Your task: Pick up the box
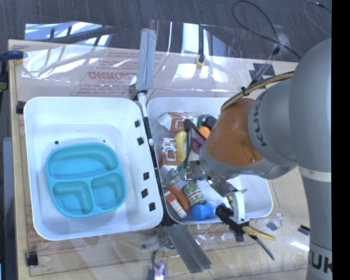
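Observation:
A brown and white box [174,122] lies at the back of the right bin [258,198]. A second piece of printed carton [168,151] lies just in front of it, by the bin's left wall. My gripper [191,156] reaches down into the right bin from under the orange wrist band [233,139], right beside the carton and a yellow item [181,139]. The wrist hides much of the bin's middle. I see nothing lifted off the bin floor.
Crowded near the gripper are an orange item [204,132], a green-labelled can [193,191], a red packet [176,200] and a blue object [203,211]. The left bin [41,121] holds a blue divided tray [85,178]. A ridge [147,156] separates the bins.

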You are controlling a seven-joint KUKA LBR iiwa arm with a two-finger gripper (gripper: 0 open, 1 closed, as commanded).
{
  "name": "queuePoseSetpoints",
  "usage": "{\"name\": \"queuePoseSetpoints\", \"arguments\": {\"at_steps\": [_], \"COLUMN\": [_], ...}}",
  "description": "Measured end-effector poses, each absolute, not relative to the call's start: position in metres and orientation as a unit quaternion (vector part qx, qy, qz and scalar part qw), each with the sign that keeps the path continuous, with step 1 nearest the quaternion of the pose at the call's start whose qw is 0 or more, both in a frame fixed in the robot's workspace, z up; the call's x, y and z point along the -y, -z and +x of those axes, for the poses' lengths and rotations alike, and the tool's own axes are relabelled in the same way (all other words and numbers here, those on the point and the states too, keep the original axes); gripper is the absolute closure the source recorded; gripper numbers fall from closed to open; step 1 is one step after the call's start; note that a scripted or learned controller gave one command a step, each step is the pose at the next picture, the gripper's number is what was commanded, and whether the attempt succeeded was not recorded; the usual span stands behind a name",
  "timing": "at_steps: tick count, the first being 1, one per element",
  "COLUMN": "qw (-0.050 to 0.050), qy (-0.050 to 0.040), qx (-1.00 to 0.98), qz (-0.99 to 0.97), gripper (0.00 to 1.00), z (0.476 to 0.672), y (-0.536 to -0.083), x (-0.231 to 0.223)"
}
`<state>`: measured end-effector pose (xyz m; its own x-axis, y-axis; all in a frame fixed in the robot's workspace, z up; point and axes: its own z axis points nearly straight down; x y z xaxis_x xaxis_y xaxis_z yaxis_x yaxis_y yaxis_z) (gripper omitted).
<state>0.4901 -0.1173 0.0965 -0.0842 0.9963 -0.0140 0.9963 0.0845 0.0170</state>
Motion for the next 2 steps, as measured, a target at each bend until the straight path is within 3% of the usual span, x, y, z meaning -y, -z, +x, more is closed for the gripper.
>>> {"name": "queuePoseSetpoints", "arguments": {"at_steps": [1,2], "qw": [0.007,-0.001], "qy": [-0.0015,0.0007], "qx": [-0.74,-0.787], "qz": [0.673,0.617], "gripper": [1.0,1.0], "z": [0.49,0.551], "y": [-0.105,-0.146], "x": [0.115,0.127]}}
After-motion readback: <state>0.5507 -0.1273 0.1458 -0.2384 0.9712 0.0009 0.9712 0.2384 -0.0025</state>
